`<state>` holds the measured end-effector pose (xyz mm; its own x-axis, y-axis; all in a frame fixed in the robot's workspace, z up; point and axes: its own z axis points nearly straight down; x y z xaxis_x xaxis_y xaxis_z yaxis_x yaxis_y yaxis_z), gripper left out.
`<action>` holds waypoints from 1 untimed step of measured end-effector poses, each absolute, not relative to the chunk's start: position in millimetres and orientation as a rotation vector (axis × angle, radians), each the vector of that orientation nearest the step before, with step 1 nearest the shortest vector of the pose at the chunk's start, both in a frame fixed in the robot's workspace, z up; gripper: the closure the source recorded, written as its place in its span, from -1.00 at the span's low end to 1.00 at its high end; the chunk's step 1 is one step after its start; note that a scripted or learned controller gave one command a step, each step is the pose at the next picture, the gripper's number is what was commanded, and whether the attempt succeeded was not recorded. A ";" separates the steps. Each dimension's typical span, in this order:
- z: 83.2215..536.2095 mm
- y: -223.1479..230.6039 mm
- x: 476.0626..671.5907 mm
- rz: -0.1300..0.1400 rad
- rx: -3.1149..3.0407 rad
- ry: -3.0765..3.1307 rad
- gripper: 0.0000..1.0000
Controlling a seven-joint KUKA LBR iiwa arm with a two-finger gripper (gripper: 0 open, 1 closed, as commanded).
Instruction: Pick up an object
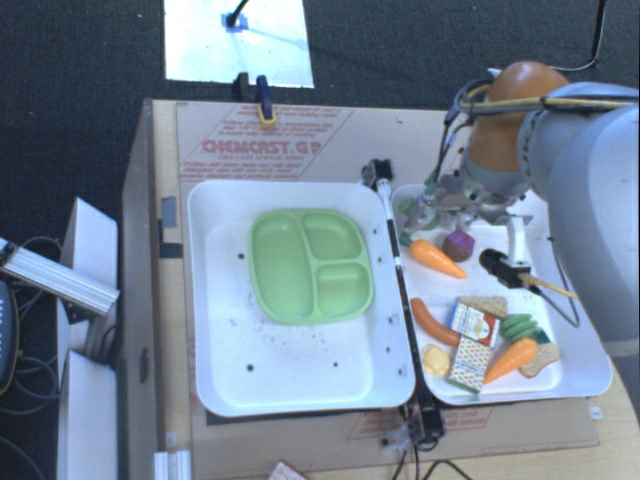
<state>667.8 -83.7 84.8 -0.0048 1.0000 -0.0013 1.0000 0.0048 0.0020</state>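
Carrot (436, 257) lies in the right bin (590, 368), just below the gripper (437, 211). A purple toy (459, 242) sits beside it. The gripper hangs low; its grip cannot be told. The green tray (308, 266) is far left.

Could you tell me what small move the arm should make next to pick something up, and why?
Probably a short descent toward the carrot lying at the back of the right bin. The end effector sits just above and behind it, beside the purple piece, and nothing shows in its grasp.
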 end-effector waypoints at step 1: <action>95.8 -83.7 668.7 0.003 2.211 2.226 1.00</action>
<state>668.7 -83.7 95.8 -0.0067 1.0000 -0.0016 1.0000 0.0067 0.0042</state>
